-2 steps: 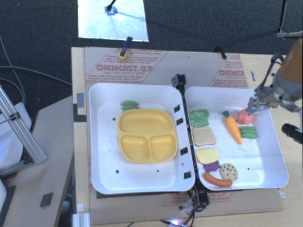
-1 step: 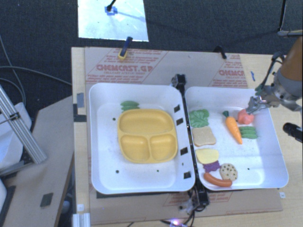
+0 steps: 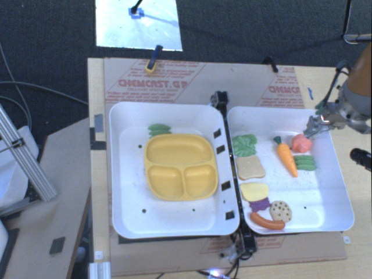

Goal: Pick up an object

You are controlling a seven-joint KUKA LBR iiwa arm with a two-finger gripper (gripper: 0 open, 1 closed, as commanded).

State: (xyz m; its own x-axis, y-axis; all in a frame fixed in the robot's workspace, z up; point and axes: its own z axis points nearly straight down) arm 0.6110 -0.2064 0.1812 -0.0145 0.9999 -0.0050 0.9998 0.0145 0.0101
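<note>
The gripper hangs above the right white bin, just beside a small round pink toy lying next to a plastic orange carrot; finger state: cannot tell

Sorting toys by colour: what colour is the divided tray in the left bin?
Yellow, seen in the camera view: divided tray.

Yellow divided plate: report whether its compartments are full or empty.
Empty. All three compartments of the yellow plate show bare yellow; the green leafy piece lies behind its rim.
</note>
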